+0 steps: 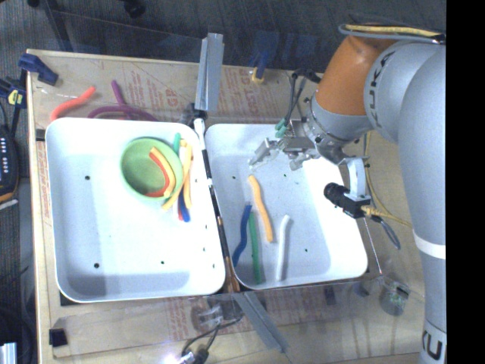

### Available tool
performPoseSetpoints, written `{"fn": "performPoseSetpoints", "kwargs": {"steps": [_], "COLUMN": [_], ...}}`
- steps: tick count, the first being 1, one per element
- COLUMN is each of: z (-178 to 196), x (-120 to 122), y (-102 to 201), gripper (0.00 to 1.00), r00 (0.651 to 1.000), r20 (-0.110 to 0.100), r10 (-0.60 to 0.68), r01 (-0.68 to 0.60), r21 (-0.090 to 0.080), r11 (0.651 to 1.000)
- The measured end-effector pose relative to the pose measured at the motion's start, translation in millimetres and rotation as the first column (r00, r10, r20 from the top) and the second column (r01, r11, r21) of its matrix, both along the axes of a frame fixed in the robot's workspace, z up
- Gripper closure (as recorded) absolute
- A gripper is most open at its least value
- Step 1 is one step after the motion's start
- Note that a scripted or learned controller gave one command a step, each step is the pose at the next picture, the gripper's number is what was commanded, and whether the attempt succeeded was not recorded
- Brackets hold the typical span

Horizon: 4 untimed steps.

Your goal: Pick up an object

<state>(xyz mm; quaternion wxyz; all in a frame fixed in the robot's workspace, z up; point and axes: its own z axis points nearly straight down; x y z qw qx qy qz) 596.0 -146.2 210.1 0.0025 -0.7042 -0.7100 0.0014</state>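
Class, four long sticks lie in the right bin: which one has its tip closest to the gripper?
The orange stick. Its upper end lies just below the gripper; the others lie lower.

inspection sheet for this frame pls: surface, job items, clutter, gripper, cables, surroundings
Surface: wooden bench bearing left bin and right bin.
Job's things: orange strip, blue strip, green strip, white strip in the right bin; green bowl with coloured strips in the left bin.
Clutter: orange and purple strips on the bench behind the left bin.
Grippers: gripper over the right bin's back edge, holding nothing.
Cables: thin cable beside the wrist.
Surroundings: dark floor, chair base.
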Motion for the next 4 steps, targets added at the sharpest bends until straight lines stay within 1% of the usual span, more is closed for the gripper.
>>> {"fn": "performPoseSetpoints", "kwargs": {"steps": [1, 2, 3, 4], "z": [-118, -108, -108, -98], "x": [-10, -10, -10, -9], "y": [8, 7, 7, 7], "gripper": [0.00, 1.00, 0.00, 1.00], "r00": [0.999, 0.999, 0.999, 0.998], "r20": [0.003, 0.002, 0.002, 0.000], "r10": [0.047, 0.051, 0.052, 0.056], "r01": [-0.047, -0.051, -0.052, -0.056], "r21": [-0.002, -0.007, -0.007, -0.009], "r11": [0.999, 0.999, 0.999, 0.998]}}
